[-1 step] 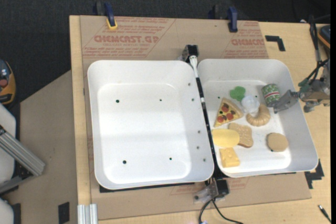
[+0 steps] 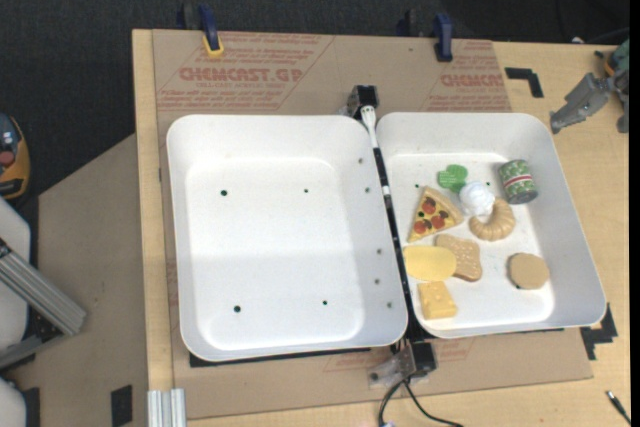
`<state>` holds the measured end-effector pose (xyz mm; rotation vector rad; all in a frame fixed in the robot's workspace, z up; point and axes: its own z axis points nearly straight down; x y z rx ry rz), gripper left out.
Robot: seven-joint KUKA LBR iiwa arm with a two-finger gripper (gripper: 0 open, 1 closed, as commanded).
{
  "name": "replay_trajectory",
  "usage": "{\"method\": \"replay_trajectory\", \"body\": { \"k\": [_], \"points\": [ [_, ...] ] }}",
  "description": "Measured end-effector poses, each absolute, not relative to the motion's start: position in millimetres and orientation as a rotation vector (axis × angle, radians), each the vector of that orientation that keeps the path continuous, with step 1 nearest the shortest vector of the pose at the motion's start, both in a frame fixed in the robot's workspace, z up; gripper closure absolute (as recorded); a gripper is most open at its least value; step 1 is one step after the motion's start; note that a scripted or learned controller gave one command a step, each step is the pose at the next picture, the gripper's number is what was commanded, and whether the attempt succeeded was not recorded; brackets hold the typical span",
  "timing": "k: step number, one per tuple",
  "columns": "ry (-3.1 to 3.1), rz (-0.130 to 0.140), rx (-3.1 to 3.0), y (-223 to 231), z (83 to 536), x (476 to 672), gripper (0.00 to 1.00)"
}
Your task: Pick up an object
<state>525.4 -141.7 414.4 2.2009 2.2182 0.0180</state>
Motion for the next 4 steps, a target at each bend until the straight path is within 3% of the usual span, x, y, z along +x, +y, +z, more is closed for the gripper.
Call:
{"method": "replay_trajectory", "body": {
  "k": [1,2,3,4],
  "points": [
    [2.219,0.003,2.215,-145,415,524.3,1.0],
    [2.225,-0.006,2.228,-126,348,491.2,1.0],
    [2.219,0.003,2.218,-127,363,493.9,1.0],
    [2.224,-0.003,2.224,-114,308,478.6,1.0]
  ]
}}
